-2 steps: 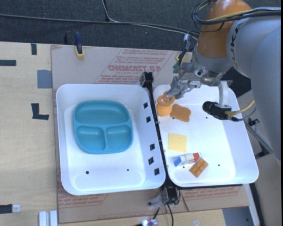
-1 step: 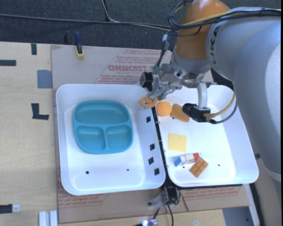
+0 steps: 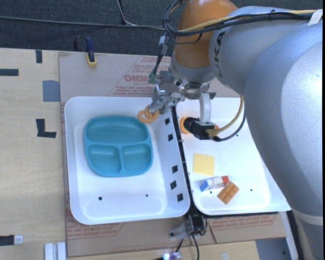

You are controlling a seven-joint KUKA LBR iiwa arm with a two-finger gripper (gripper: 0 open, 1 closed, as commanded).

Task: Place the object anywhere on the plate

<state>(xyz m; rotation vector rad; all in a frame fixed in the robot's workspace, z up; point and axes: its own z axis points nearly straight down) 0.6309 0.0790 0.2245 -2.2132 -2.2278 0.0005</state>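
A blue three-compartment plate (image 3: 118,145) lies in the left white bin (image 3: 76,161). My gripper (image 3: 153,108) hangs over that bin's far right part, just beyond the plate's upper right corner. Its fingers are shut on a small orange ring-shaped object (image 3: 147,116), which pokes out below the fingertips and overlaps the plate's rim. The grey arm with its orange band (image 3: 203,10) reaches in from the right and covers the far end of the right bin.
The right bin (image 3: 260,188) holds a yellow square (image 3: 203,164), a small red, white and blue item (image 3: 214,182), a brown cracker-like piece (image 3: 228,193) and an orange piece (image 3: 183,127) beside a black wrist fitting. A raised divider (image 3: 179,156) separates the bins.
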